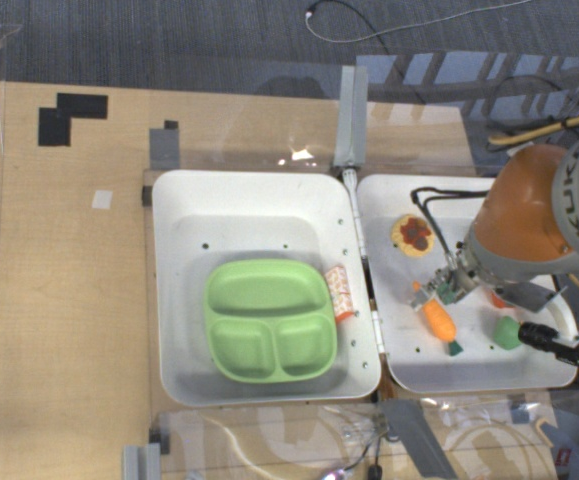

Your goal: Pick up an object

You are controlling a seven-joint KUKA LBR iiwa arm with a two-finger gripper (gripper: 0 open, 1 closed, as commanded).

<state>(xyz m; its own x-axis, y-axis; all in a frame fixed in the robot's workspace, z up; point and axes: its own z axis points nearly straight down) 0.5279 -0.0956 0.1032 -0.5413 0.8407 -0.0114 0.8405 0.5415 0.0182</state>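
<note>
So the arm's down in the right bin [399, 368], lower right of the frame; the gripper [447, 290] sits right over the top end of the toy carrot [439, 323], which lies flat and slanted toward the bin's front; looks like it's lining up on that one since it's closest. Can't tell how the gripper is set from up here, honestly. Small pizza toy [412, 235] just behind, green piece [508, 333] off right; left bin [169, 268] just holds a green divided plate [269, 319] with a wrapped snack [339, 292] at its edge.

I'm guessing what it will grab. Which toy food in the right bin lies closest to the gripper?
The orange carrot, lying just below the gripper. The pizza slice sits farther up, the green piece off to the right.
</note>
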